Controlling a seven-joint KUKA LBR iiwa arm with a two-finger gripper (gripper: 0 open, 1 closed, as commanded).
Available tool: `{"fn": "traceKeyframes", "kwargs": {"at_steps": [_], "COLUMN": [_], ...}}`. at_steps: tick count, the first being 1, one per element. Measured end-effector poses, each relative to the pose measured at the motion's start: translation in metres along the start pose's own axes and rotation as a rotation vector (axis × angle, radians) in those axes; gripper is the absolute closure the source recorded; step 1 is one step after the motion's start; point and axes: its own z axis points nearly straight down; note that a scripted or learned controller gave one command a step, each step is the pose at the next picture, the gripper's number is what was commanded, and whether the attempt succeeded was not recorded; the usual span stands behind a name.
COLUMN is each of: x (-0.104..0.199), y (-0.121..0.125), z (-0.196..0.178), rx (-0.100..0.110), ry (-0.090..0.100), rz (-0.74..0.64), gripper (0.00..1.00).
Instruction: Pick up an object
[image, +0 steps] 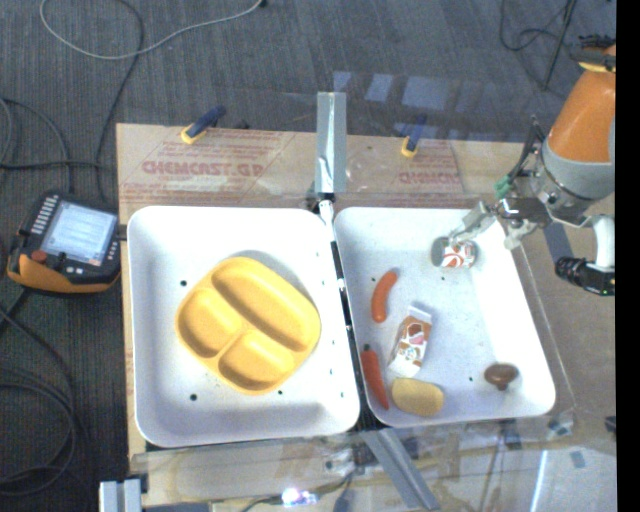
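A dark grey carpet with loose cables frames the surface (290, 165), a brown board carrying two shallow white bins side by side. The left bin (160, 400) holds a large yellow divided tray (249, 323), turned at a slant, its long compartment running from upper left to lower right. The right bin (520, 330) holds the smaller things. The grey arm (580, 150) with its orange band comes in from the right, above the bin's upper right corner, and the end effector (470, 232) sits low over that corner, right at a small red-and-white can-like object (456, 254); that object is too small to tell which way its long axis runs, and whether the end effector is wide, narrow or gripping it cannot be told. Below, near the bin's middle, a red-and-white carton (411, 343) lies with its long axis nearly straight up the view, top leaning slightly right. A yellow potato-like lump (418, 397) rests just below the carton, by the near wall. One orange-red sausage (384, 295) lies left of the carton, pointing up and slightly right; a second sausage (373, 376) lies along the left wall, lower down. A small brown rounded item (501, 376) sits near the lower right corner. A handheld pendant (65, 242) with a screen lies on the carpet at left.
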Motion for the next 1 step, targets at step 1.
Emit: {"fn": "traceKeyframes", "kwargs": {"at_steps": [1], "x": [-0.0042], "y": [0.023], "z": [0.1208], "rx": [-0.002], "ry": [-0.002], "rz": [-0.144], "gripper": [0.0]}}
